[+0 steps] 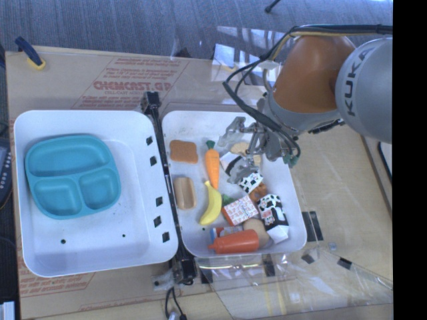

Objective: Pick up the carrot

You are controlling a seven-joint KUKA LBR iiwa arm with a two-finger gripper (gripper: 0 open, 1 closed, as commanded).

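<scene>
The carrot (212, 167) is orange with a green top and lies lengthwise in the middle of the right bin (193, 122). It rests just above the banana (211, 205). My gripper (241, 141) hangs over the bin's upper right part, a little to the right of the carrot's green end and above it. Its metal fingers (231, 134) stand apart with nothing between them. The grey arm with its orange band (308, 72) comes in from the upper right.
The right bin also holds a toast slice (183, 151), a bread roll (185, 193), cow-patterned cartons (251, 181), a printed box (239, 210) and a red-orange bottle (235, 243). A blue divided plate (70, 173) sits in the left bin (133, 239).
</scene>
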